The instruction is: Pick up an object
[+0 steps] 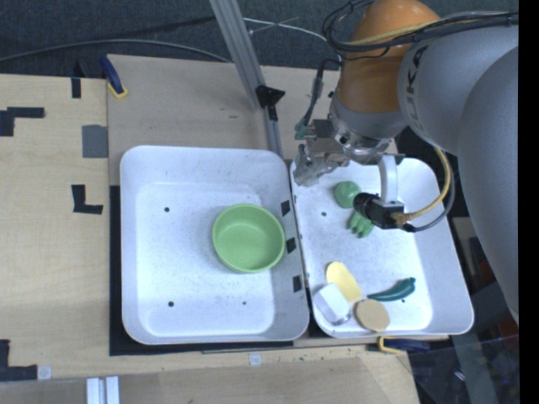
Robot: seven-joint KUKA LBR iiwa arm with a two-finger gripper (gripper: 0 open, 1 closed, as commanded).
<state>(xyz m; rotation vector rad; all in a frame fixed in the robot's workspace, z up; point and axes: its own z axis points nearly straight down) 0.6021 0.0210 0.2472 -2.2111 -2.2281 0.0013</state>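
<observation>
My gripper [314,170] hangs over the far left corner of the right bin [442,276], just above its floor, with nothing visibly held. To its right lie a round green toy [345,194] and a leafy green piece [361,224]. At the bin's near end sit a yellow piece [341,278], a tan disc [371,315], a teal curved piece [394,290] and a pale translucent piece [331,303]. A green bowl [248,238] stands upright in the middle of the left bin [139,225].
A grey metal post [244,49] slants down to the far edge between the bins. The arm's black cable plug [381,209] hangs over the right bin beside the green toys. The bulky grey arm [472,99] covers the far right.
</observation>
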